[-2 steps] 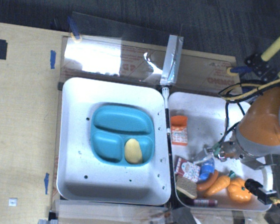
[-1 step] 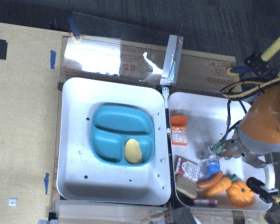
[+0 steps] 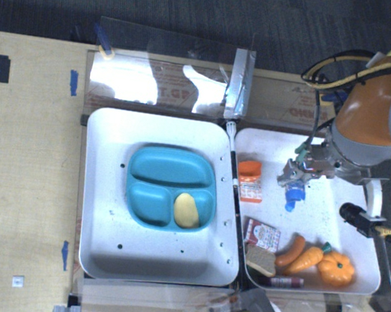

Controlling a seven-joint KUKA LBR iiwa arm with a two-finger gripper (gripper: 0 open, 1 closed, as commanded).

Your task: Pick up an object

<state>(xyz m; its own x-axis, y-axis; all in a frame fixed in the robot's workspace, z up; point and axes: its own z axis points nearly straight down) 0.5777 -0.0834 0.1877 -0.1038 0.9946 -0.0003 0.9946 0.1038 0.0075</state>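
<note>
Nearest the camera, along the front wall of the right bin (image 3: 372,269), lie a toy pumpkin (image 3: 337,269), a carrot (image 3: 306,260), a sausage-like piece (image 3: 291,250), a brownish sponge block (image 3: 261,260) and a small red packet (image 3: 261,234); these look light and hard-shelled, likely slick plastic, and the crowding leaves little room for fingers. Left of them, the left bin (image 3: 101,175) holds a blue divided tray (image 3: 170,185) with a yellow egg-shaped piece (image 3: 187,210) in its right-hand compartment; being round and smooth, it would probably roll off a pinch. Farther back in the right bin an orange-and-white carton (image 3: 250,180) stands apart, stiff and flat-sided, probably best taken across its narrow sides. Just beside it the claw (image 3: 297,180) hangs over a small blue object (image 3: 294,196), the likely target, light and small; whether the claw is spread or closed I cannot tell.
</note>
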